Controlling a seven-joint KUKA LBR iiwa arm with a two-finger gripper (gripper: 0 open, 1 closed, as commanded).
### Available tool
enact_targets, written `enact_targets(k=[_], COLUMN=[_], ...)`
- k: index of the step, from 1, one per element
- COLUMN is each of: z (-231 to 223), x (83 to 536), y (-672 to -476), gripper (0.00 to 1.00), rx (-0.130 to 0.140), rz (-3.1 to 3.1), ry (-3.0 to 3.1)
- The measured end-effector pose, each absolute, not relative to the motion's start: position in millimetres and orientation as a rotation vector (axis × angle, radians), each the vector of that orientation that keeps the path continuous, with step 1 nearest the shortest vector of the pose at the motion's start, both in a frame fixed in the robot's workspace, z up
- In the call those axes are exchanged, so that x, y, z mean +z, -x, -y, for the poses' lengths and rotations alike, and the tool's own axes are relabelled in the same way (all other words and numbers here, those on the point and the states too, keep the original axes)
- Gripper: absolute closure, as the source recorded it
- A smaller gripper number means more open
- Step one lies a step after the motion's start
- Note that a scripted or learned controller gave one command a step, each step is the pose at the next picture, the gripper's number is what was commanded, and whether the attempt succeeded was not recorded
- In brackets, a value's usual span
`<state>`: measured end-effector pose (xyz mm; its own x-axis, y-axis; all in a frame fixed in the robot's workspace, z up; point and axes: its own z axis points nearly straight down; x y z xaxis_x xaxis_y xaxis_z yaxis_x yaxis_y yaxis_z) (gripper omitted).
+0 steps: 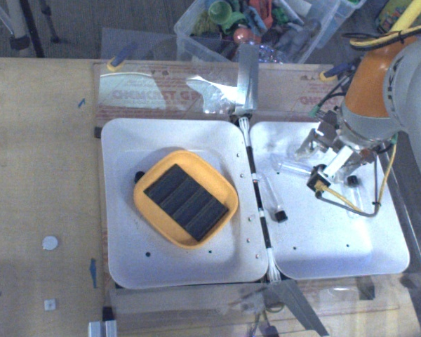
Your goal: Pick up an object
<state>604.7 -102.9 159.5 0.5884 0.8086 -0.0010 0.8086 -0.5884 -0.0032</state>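
Yellow tray point(186, 199) lies flat in the left bin point(126, 258); your end effector point(314, 144) hangs over the right bin point(365, 251), likelier after the black bit point(279, 216) there. Its opening you cannot tell.

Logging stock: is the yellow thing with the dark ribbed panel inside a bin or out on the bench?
Inside: the yellow thing lies wholly within the left bin, ribbed panel up, clear of its rim.

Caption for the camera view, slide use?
Gripper over the right bin; yellow tray with dark ribbed insert in the left bin; small black piece near the divider.
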Motion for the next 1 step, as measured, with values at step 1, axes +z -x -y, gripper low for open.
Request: enact_targets(k=[1], z=[111.9], x=[285.3], y=[-598.2], gripper=[0.0], rx=[0.001], rz=[1.511], ry=[2.754])
